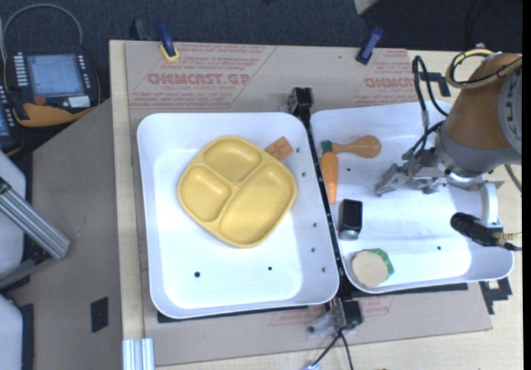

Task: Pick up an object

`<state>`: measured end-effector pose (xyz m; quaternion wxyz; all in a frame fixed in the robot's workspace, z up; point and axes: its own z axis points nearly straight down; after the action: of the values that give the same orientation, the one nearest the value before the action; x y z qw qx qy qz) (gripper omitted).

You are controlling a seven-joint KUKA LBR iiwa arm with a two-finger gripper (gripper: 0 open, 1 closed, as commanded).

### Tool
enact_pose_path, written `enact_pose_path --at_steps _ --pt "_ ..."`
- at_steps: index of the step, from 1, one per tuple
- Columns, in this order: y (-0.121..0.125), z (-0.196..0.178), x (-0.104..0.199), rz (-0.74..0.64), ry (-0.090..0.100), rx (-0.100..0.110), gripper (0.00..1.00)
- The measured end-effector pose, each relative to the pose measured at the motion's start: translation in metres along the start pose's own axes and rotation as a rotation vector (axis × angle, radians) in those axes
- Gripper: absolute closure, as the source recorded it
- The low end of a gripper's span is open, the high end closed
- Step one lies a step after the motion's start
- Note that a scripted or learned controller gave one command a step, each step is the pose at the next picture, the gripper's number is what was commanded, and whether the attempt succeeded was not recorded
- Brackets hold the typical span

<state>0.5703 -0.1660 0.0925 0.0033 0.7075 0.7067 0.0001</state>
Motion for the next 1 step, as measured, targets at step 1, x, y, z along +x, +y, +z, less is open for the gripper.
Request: enact_pose_path --at_steps 1 --pt "0.0031 -0.0146 -0.0006 0.000 -0.002 -0.011 1.00"
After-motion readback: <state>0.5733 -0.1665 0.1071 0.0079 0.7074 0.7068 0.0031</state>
